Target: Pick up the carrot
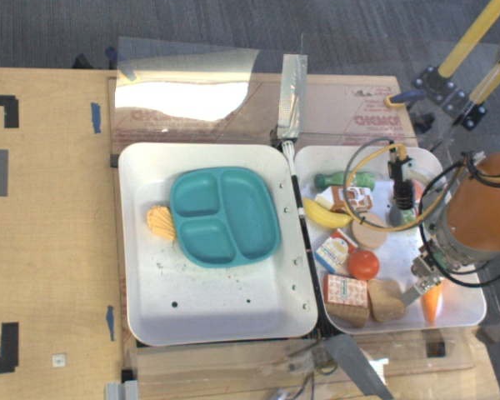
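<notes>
Camera view: gripper (423,280) sits low in the right bin (471,311), near its front-right corner, tip right at the carrot (431,304); can't tell how wide it's open or whether it has anything. Looks like the reach/grasp step, w/ carrot lying just in front of the tip, touching or nearly so, right of the bread piece (387,300). Next move prob needs a firm close on the carrot, then a straight lift.
</notes>
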### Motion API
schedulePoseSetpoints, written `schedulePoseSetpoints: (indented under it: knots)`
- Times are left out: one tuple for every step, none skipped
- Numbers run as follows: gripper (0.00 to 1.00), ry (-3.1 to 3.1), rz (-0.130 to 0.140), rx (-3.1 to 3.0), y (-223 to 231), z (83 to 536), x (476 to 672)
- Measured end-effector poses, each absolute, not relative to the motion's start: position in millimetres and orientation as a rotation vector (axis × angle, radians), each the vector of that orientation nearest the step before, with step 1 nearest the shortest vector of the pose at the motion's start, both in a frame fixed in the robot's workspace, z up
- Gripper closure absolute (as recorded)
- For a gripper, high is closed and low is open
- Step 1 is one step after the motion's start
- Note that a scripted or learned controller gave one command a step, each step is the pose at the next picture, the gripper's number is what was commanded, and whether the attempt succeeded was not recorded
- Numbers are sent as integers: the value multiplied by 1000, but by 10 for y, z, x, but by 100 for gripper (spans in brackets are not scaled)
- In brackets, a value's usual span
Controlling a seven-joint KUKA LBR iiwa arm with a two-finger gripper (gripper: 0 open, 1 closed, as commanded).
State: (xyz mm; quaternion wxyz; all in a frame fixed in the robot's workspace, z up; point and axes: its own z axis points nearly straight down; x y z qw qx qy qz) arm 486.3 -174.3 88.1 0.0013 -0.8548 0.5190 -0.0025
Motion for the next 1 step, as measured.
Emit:
schedulePoseSetpoints:
  knots:
    - [100, 1276, -11, -2866, -1501, 2268, 5063]
